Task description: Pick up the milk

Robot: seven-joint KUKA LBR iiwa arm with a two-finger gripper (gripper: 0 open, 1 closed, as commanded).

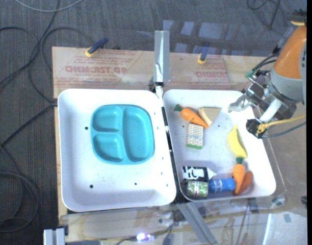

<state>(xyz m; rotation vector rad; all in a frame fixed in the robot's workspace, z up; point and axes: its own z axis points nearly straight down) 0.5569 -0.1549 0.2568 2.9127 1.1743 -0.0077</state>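
Note:
The milk is a small black-and-white container with a white cap, lying on its side near the front of the right bin. My gripper hangs over the far right corner of that bin, well behind and to the right of the milk. It touches none of the objects. The grey arm with its orange band comes in from the right edge.
Around the milk lie a green can, a blue bottle and two orange pieces. A banana, a patterned box, a carrot and a sandwich wedge lie further back. The left bin holds a blue divided plate.

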